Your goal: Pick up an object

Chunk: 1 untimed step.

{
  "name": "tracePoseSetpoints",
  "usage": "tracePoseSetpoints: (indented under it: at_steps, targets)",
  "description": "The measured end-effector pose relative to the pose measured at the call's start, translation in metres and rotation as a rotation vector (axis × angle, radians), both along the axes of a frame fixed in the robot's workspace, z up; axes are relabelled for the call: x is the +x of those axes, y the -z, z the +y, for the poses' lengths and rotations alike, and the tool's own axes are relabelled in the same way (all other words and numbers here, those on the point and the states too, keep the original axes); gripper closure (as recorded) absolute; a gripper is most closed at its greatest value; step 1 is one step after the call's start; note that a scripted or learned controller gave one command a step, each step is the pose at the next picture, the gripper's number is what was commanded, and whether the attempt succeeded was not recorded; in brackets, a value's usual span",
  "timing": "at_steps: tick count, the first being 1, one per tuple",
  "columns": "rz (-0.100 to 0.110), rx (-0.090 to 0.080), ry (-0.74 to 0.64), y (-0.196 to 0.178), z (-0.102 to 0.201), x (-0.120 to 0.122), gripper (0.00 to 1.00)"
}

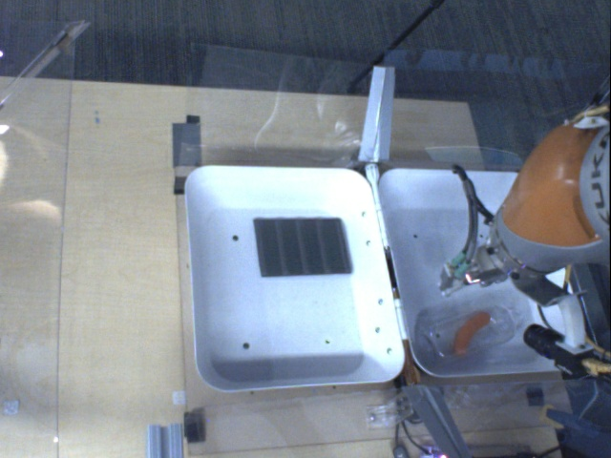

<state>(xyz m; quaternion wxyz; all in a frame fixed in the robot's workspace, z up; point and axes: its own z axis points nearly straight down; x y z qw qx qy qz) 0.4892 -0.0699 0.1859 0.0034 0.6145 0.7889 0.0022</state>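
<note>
Nearest to us, along the lower edge of the view, we see the front strip of the pale wooden bench (95,351) with a small metal bracket (164,439) and a black clip (194,427) beside the front corner of the left bin. Just beyond that strip sit the two shallow white bins, side by side and touching along their inner walls. In the front part of the right bin (420,208) we see the task's thing, a small orange-red sausage-shaped object (471,332), lying tilted inside what looks like a clear plastic wrapper or cup (465,333); we cannot tell which. Just above it in the view, and apart from it, hangs the pincer (467,274), small and partly masked by cables and the wrist, with a touch of green and red on it; we cannot tell how far it is parted, and we see nothing between its tips. Behind the pincer, at the right edge, rises the grey arm with its orange band (549,189). The left bin (205,256) carries a dark ribbed rectangular pad (302,246) lying flat near its middle. Farther back, a metal post (378,113) stands where the two bins meet at their far corners, and a black block (188,146) sits by the left bin's far corner. Beyond the bench lies dark blue-grey carpeted floor (239,8), crossed by a thin black cable (420,17).
</note>
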Motion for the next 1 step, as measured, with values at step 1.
tracePoseSetpoints:
  at_steps: [1]
  targets:
    - [0.0,0.0,0.0,0.0001,0.0,0.0,0.0]
